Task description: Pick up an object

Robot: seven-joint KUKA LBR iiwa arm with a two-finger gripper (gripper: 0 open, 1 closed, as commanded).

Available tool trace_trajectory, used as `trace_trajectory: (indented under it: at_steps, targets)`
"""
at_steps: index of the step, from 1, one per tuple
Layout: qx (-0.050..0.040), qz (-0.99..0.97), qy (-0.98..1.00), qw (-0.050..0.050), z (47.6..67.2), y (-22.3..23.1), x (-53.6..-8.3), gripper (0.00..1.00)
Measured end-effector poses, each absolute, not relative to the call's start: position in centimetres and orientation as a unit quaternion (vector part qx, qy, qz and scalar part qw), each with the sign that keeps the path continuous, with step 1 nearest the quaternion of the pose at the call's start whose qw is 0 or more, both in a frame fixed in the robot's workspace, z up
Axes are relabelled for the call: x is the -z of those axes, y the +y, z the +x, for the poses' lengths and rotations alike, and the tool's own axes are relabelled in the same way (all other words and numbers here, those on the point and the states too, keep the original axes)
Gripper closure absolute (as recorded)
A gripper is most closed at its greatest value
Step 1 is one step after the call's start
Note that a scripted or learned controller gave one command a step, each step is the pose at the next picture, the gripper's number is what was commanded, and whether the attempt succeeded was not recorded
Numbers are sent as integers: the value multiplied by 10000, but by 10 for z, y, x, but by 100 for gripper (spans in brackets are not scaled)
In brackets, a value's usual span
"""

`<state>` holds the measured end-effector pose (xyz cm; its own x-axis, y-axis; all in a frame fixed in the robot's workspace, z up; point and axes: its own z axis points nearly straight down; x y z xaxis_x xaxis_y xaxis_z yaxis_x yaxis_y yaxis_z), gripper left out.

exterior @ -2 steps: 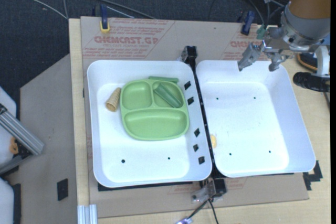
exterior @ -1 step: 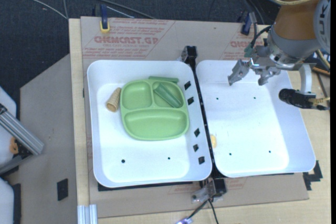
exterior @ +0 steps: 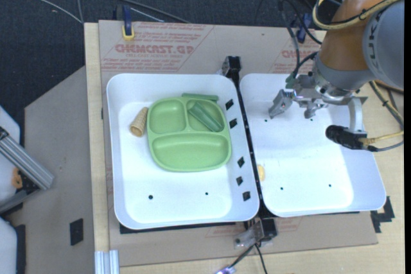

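My gripper (exterior: 295, 107) hangs over the far part of the right bin (exterior: 308, 163), open, with nothing between its fingers (exterior: 279, 104). In the left bin (exterior: 180, 199) lies a green divided plate (exterior: 189, 151). A dark green oblong piece (exterior: 207, 115) rests in the plate's far right compartment. A tan cone (exterior: 138, 121) lies just left of the plate. A small yellow bit (exterior: 260, 171) sits at the right bin's left edge, below and to the left of the gripper.
A black divider with clips (exterior: 236, 119) runs between the two bins. Cables (exterior: 359, 137) trail from the arm over the right bin's right side. A cardboard sheet (exterior: 160, 45) lies under both bins.
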<state>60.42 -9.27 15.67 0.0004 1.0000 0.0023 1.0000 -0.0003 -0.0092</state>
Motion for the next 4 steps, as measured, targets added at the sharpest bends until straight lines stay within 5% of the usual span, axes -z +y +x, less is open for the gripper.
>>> trace_trajectory:
  at_steps: [1, 2, 4]
  targets:
    - [-21, -7075, -7067, 32, 601, -102, -105, 0]
    - [6, -7075, -7067, 4, 603, -102, -120, 100]
    - [21, -7064, -7078, -22, 602, -96, -213, 100]
